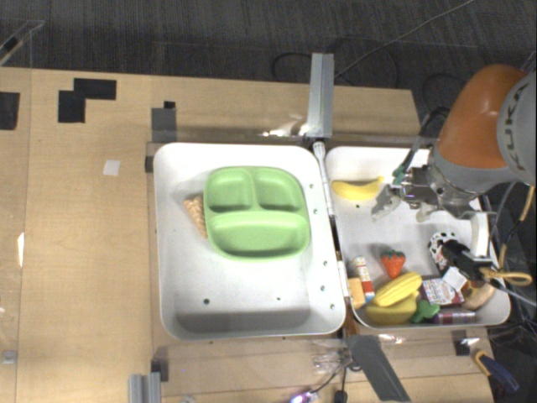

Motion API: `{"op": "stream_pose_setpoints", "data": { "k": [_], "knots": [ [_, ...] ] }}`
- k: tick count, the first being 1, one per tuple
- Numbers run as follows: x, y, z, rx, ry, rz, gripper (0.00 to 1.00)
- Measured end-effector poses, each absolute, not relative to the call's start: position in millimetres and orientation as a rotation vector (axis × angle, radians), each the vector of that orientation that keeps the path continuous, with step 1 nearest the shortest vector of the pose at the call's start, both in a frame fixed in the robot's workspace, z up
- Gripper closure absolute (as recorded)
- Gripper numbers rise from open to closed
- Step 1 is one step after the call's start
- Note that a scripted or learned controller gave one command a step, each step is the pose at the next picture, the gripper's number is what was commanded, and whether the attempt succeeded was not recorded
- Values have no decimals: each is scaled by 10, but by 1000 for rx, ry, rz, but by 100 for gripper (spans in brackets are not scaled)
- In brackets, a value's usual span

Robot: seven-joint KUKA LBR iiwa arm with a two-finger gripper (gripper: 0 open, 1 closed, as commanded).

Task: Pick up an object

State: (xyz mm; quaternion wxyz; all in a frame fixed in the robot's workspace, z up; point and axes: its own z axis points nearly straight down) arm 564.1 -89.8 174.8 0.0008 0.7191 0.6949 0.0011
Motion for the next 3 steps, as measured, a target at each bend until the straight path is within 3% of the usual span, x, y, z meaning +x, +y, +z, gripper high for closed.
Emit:
{"op": "stream_pose_setpoints", "data": {
  "k": [1,2,3],
  "knots": [
    [6199,-824,905,2204,2223,16,0],
    [5729,-751,1862,2177,2259,8,0],
    [6294,-962,966,2173,2264,4,0]
  ]
}}
